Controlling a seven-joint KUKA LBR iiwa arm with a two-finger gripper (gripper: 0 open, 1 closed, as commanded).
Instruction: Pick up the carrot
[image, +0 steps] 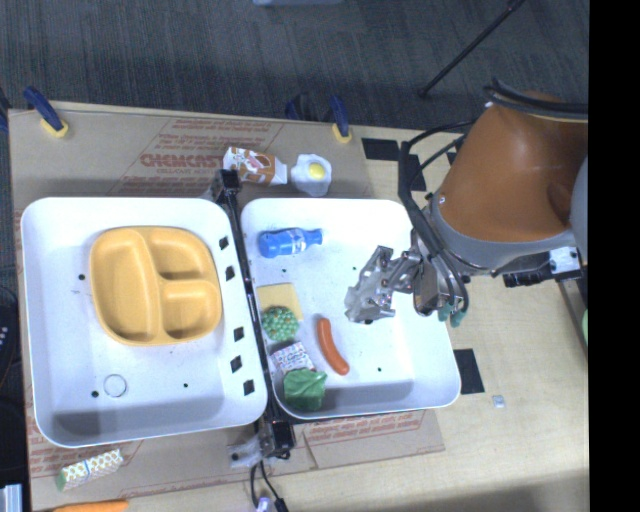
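Orange carrot (332, 345) lying in right white bin (425, 345) on cardboard-covered tabletop (180, 145); end effector (368, 298) hovering above, grip state indiscernible.

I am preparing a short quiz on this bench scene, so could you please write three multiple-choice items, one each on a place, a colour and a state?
1. Where does the carrot lie?
A. in the left bin
B. in the right bin
C. on the bench outside the bins

2. What colour is the divided tray in the left bin?
A. yellow
B. blue
C. red

3. How does the gripper stand to the carrot?
A. it pins the carrot down
B. it lifts the carrot clear
C. it is beside the carrot, apart from it

Answers: 1 B, it lies on the right bin floor; 2 A, it is plainly yellow; 3 C, white floor shows between them.
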